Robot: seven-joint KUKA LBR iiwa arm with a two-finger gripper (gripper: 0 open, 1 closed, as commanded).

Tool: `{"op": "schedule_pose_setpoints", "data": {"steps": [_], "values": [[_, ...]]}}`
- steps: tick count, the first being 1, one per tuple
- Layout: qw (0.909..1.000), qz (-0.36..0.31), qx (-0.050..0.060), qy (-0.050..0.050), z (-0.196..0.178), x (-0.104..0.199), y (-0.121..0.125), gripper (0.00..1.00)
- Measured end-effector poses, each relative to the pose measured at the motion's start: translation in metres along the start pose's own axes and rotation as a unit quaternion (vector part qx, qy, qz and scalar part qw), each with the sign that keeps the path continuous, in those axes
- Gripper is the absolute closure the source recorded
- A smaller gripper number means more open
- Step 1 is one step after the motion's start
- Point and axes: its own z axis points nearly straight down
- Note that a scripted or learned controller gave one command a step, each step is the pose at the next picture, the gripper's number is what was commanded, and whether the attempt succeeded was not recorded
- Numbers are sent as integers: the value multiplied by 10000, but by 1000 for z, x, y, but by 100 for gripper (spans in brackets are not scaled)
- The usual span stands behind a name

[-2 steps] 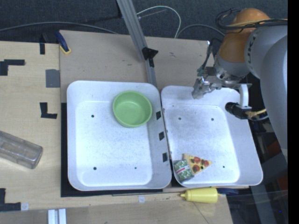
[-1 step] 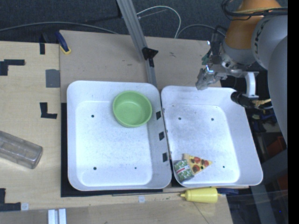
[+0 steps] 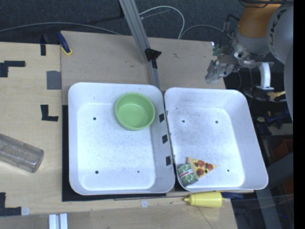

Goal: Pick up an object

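Arm cut off by top and right edges; upper links out of frame. Gripper small and blurry, finger gap can't be made out. Clear plastic cylinder clipped by left edge. Print on the pizza-slice card too small to read. Grey pole runs out at top edge.

No readable text, label or number shows anywhere.
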Motion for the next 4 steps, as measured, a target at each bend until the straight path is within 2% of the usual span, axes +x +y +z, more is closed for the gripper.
{"op": "schedule_pose_setpoints", "data": {"steps": [2,4], "values": [[10000,-22,38,14,-3,103,-34,100],[10000,-20,43,7,24,201,-55,100]]}}
